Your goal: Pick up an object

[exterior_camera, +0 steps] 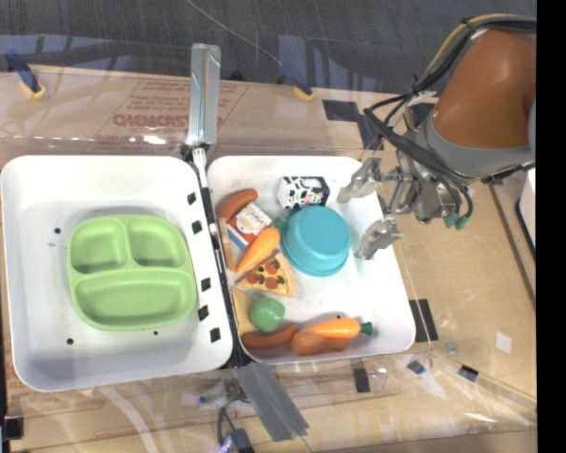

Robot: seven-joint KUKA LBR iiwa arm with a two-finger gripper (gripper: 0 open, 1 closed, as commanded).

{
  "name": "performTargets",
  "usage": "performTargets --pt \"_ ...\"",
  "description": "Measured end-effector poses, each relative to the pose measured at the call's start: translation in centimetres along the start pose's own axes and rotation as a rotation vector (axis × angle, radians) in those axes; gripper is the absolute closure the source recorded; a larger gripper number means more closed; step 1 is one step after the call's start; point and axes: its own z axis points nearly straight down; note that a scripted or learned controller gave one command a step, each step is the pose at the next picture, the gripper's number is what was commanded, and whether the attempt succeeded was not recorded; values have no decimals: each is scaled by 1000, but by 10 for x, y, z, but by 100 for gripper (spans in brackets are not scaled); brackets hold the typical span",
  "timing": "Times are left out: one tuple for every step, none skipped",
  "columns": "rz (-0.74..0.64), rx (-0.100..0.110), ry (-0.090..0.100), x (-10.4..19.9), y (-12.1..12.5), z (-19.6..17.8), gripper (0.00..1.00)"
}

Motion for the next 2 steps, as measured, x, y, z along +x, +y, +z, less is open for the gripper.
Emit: performTargets --pt "108 -3 9 -13 -7 113 0" --pt "304 -2 1 -71 31 193 0"
